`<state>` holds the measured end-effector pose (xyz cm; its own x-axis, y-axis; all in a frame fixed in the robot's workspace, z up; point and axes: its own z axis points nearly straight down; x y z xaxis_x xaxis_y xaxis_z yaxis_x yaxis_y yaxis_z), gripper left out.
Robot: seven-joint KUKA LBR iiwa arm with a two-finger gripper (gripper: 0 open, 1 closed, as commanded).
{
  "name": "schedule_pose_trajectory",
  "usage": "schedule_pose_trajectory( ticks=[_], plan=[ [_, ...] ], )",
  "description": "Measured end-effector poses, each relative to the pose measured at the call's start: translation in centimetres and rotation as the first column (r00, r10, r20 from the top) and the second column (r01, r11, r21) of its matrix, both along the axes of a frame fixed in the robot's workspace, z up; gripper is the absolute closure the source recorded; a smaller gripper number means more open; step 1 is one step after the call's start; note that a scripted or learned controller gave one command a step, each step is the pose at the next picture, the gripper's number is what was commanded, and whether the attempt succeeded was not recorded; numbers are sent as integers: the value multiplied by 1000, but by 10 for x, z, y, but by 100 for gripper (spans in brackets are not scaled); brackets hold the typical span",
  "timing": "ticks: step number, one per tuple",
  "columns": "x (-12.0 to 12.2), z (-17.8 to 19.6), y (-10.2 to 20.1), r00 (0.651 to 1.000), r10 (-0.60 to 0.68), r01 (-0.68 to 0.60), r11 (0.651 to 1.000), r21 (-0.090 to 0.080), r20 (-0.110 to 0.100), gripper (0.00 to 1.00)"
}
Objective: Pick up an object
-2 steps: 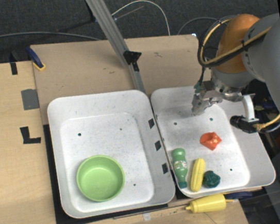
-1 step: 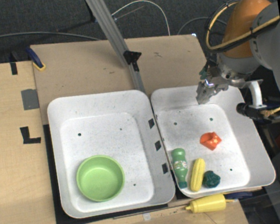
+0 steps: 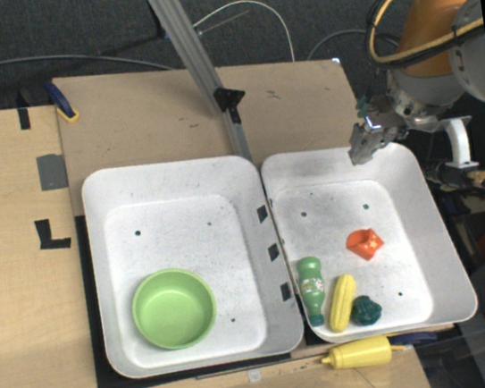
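Observation:
The right bin (image 3: 401, 165) holds a small red block (image 3: 365, 243) near its middle. Along its near-left side lie a green bottle (image 3: 310, 283), a yellow corn-shaped toy (image 3: 341, 302) and a dark green lump (image 3: 366, 310), close together. My gripper (image 3: 364, 147) hangs over the far right corner of that bin, well above and behind the red block, with nothing seen in it. The arm's grey wrist and orange band (image 3: 436, 6) sit further right.
The left bin (image 3: 99, 201) holds a lime green bowl (image 3: 174, 308) in its near-left part. A yellow bottle (image 3: 361, 354) lies on the bench just outside the right bin's near rim. A grey metal pole (image 3: 188, 43) slants over the bench behind the bins.

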<state>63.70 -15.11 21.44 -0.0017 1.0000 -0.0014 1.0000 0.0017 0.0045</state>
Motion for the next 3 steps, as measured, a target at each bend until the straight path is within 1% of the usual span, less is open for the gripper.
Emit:
schedule_pose_trajectory(
  ticks=[1, 2, 3],
  plan=[
    [-13, -4, 61, 1000, 5, -5, 1000, 3, -6, 100],
    [-22, 7, 110, 1000, 5, -5, 1000, 3, -6, 100],
    [-35, 5, 153, 1000, 4, -4, 1000, 3, -8, 100]
  ],
)
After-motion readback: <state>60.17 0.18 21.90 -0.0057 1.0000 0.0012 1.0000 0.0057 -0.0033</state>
